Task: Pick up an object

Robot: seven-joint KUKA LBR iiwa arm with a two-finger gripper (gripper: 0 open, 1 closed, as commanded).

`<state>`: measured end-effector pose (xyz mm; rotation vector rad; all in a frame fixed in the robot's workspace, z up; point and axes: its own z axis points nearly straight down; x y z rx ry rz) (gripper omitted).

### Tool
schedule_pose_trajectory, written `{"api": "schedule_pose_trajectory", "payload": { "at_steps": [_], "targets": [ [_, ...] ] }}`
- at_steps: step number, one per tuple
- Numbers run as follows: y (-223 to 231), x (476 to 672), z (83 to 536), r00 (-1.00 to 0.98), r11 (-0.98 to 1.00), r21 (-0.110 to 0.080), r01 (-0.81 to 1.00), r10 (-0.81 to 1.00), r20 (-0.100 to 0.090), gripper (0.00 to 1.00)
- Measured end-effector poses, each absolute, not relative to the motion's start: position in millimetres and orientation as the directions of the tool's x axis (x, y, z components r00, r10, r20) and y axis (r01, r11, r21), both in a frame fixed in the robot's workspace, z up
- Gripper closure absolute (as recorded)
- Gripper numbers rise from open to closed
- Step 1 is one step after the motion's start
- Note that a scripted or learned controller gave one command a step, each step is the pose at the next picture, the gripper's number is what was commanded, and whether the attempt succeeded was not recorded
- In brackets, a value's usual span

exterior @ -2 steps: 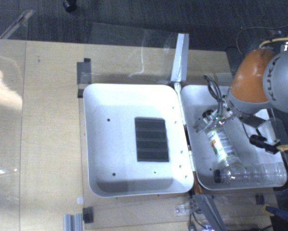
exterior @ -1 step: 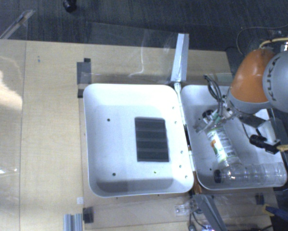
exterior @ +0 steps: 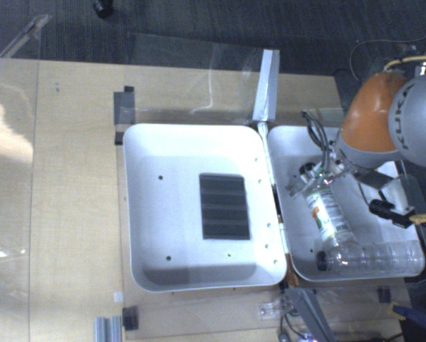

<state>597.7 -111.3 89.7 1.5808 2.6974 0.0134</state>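
Wooden bench [exterior: 63, 212] across most of the view, pale, with a dark floor beyond its far edge. On it, two shallow white bins side by side: left bin [exterior: 163, 212] the larger in view, with a dark ribbed rectangular pad [exterior: 224, 206] lying flat near its middle; right bin [exterior: 298, 212] touching it along the shared rim, partly covered by the arm. Grey arm [exterior: 412, 120] with orange band [exterior: 370, 116], reaching in from the right and standing over the far part of the right bin, cables hanging around the wrist. Along the near wall of the right bin, a clear plastic bottle [exterior: 373, 257] on its side, dark cap toward the left. Just above it, a smaller clear bottle with a green and white label [exterior: 328, 219], lying slanted, its upper end right under the wrist. Gripper [exterior: 314, 178] low over that upper end of the labelled bottle, close or touching, hard to tell which; open or closed state of it cannot be told from this angle, too small and cluttered by cables
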Motion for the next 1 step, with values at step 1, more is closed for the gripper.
{"api": "schedule_pose_trajectory", "payload": {
  "at_steps": [1],
  "targets": [
    [-111.3, 597.7, 89.7, -0.489, 0.489, 0.015, 0.872, 0.872, -0.009, 0.0]
  ]
}}
